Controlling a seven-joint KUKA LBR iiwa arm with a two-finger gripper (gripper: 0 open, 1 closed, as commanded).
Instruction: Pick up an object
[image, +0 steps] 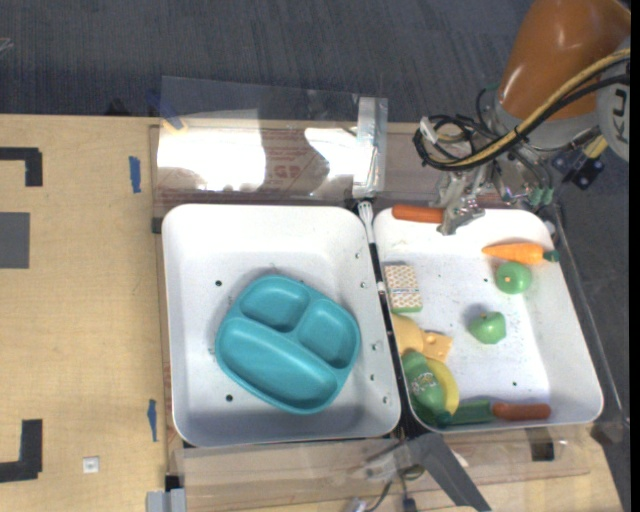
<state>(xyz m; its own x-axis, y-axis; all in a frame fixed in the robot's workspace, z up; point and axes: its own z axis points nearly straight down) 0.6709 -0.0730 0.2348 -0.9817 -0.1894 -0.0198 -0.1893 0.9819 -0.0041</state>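
My gripper (461, 213) hangs over the far edge of the right bin (570, 330), with nothing visibly held in it. Just to its left an orange sausage-shaped piece (415, 213) lies along the far rim. A toy carrot (515, 253) sits to the gripper's right, with a green apple (513, 279) touching it from the front. A second green apple (488, 327) lies near the bin's middle. A checkered cracker block (402, 286) rests against the left wall. A yellow piece (424, 344), a green and yellow item (429, 386), and a red pepper (520, 410) crowd the near left corner.
The left bin (190, 250) holds a teal divided plate (288, 341). A clear plastic sheet (270, 150) stands behind the left bin. Black and yellow cables (480, 135) loop off the arm above the right bin's far edge.
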